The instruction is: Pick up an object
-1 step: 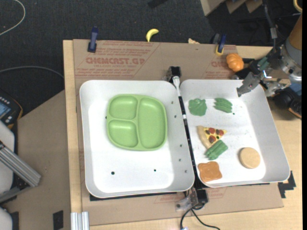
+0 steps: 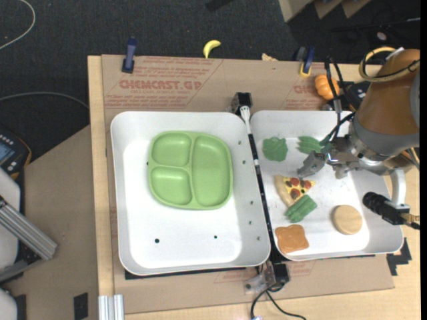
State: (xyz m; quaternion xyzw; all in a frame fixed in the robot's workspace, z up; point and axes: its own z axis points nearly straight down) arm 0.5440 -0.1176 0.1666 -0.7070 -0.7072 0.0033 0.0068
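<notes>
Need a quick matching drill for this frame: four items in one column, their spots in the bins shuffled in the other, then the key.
Items:
1. plate
2. pizza slice
3. toast
4. round cookie

Places:
A. right bin, front edge near the divider
B. left bin, middle
C. right bin, front right
D. right bin, centre, just below the end effector

Pairs: 1-B, 2-D, 3-A, 4-C
</notes>
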